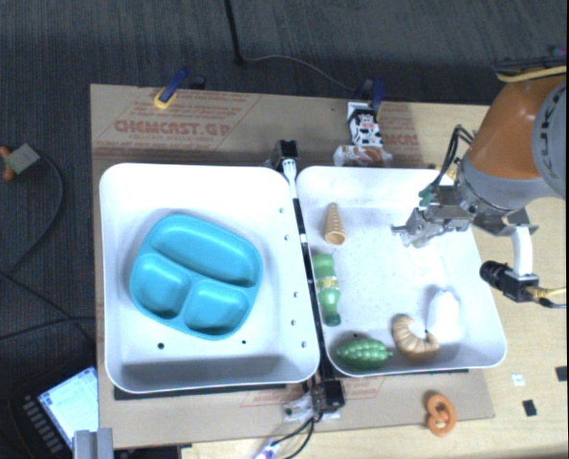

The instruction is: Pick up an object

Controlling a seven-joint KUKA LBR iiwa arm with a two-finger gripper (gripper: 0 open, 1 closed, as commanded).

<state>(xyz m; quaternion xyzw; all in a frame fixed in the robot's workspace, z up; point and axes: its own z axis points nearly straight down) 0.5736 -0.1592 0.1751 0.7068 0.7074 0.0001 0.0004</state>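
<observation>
1. I see the pincer [416,231] over the right bin [380,194], upper right; I cannot tell its opening
2. Nearest object, the cone [334,224], lies well to its left

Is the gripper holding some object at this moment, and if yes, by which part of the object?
Nothing is held. The gripper hangs over a bare part of the right bin, apart from the cone and the croissant.
</observation>
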